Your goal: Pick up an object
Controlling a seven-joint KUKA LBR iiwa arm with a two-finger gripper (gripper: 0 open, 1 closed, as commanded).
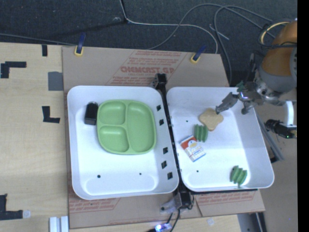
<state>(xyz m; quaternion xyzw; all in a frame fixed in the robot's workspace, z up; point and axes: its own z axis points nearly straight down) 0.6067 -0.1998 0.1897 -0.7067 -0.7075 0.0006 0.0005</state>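
Note:
The right bin (251, 144) holds a tan bread-shaped piece (211, 119), a green piece (201, 132) just below it, a red and white carton (193, 149) and another green piece (238, 175) near the front right corner. My gripper (234, 107) hangs over the bin's back right part, to the right of the tan piece. Its fingers are spread open with nothing between them. The left fingertip (222, 107) is close to the tan piece's upper right edge.
In the left bin (82, 173) lie a green divided plate (127, 126) and a small black object (91, 113) at the plate's left. A black divider with clips (166, 134) runs between the bins. Cables (193, 23) cross the dark surface behind.

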